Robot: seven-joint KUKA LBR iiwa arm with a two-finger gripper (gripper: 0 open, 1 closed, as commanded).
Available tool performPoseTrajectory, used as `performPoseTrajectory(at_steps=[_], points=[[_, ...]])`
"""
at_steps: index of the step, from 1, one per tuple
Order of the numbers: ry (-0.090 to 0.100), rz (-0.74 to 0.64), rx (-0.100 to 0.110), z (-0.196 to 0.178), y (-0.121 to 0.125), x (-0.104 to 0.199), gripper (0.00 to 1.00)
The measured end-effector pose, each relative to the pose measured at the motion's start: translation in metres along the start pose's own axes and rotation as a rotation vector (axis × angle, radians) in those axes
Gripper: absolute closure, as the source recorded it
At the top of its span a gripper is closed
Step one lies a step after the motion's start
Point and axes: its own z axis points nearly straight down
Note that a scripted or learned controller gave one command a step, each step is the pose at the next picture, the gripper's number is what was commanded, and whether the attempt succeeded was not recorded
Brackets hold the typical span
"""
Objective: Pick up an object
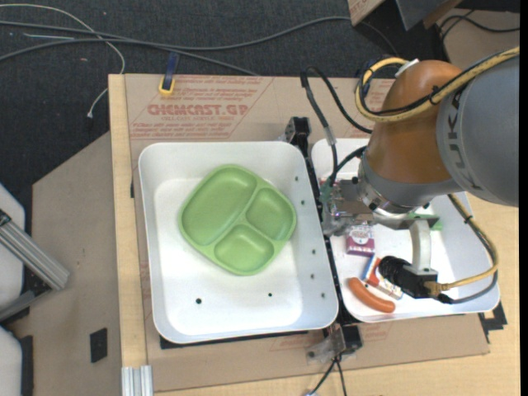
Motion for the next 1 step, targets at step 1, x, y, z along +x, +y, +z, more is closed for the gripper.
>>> performPoseTrajectory(at_steps=[1], points=[[0.0,0.001,0.0,-0.0073,0.0086,0.0525,1.0]])
